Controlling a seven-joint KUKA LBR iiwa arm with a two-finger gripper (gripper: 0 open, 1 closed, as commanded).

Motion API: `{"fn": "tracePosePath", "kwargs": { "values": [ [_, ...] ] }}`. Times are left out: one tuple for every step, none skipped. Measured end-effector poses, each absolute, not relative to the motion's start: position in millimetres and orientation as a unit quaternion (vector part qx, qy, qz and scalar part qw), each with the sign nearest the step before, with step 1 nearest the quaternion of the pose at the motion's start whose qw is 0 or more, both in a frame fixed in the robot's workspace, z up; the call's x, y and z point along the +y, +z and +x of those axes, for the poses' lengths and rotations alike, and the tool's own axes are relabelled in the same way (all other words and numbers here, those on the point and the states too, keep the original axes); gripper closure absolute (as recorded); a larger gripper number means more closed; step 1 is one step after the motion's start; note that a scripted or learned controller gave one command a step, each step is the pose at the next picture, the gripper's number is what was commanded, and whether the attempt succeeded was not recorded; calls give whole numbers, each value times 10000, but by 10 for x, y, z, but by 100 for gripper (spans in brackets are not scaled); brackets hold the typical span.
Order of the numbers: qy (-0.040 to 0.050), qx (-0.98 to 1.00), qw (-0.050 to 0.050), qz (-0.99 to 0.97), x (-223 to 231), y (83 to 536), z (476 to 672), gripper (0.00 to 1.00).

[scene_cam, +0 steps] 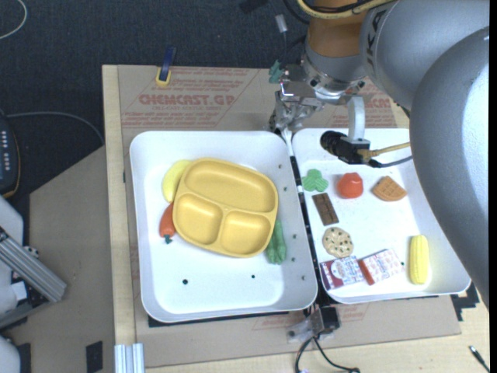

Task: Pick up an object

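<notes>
Closest to the lens, the grey arm (435,68) sweeps in from the right, its orange band high above the bins. Its pincer (285,124) hangs at the far edge of the bins, just over the seam where the two meet. I cannot tell whether it is spread or pressed together, and I see nothing in it.

Nearest to it in the right bin (373,224) sit a green piece (314,180), a red piece (350,185) and a tan cracker (388,189), in a row. Just below the green piece lies a brown bar (324,207), then a cookie (337,242). Two red-and-white packets (363,269) lie side by side at the near edge, with a yellow corn cob (418,259) to their right.

In the left bin (210,286) a yellow tray (225,207) with three compartments lies tilted. A yellow fruit (175,179) pokes out at its far left corner, an orange-red piece (167,222) lies against its left side, and a green leaf (276,245) lies against its near right corner.

Both bins rest on a cardboard-covered worktop (210,103), with a blue-and-yellow clip (165,67) at its far edge.
</notes>
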State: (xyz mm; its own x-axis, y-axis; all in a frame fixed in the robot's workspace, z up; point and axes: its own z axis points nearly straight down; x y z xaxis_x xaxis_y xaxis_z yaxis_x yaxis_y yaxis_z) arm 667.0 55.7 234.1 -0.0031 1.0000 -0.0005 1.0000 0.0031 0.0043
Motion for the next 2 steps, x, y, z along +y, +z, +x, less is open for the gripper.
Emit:
{"fn": "tracePosePath", "kwargs": {
  "values": [
    [9, 7078, 12, 7064, 758, 2345, 6657, 100],
    [-16, 7073, -12, 7069, 785, 2140, 6634, 100]
  ]
}}
